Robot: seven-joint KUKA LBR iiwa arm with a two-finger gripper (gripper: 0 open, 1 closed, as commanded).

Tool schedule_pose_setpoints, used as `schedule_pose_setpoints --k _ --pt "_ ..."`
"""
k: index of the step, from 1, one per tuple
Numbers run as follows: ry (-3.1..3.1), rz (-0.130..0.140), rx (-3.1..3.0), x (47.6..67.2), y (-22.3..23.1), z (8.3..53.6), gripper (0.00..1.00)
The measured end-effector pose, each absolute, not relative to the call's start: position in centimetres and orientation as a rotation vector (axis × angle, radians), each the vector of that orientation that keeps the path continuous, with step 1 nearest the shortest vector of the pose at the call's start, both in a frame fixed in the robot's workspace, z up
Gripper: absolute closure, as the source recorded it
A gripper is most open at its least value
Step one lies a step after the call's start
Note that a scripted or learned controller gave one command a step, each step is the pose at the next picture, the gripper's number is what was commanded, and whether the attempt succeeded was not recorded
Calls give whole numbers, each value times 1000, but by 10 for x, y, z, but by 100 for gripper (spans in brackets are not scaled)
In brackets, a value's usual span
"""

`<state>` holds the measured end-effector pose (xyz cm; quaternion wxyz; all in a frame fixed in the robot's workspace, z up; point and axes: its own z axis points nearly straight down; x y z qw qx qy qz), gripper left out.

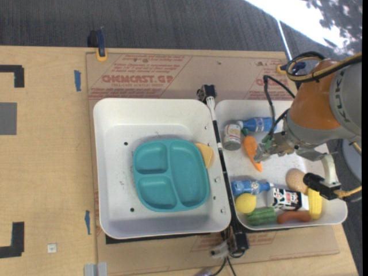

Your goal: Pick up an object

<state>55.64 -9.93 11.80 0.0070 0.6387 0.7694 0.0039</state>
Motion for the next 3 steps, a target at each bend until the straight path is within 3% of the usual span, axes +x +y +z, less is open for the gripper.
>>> schedule_pose_setpoints --k 1,2,3 --pt "2407 12 1998 556 -99 118 0" --pt "2336 4 2097 548 -98 87 0" --pt "2331 7 2093 550 -100 98 100"
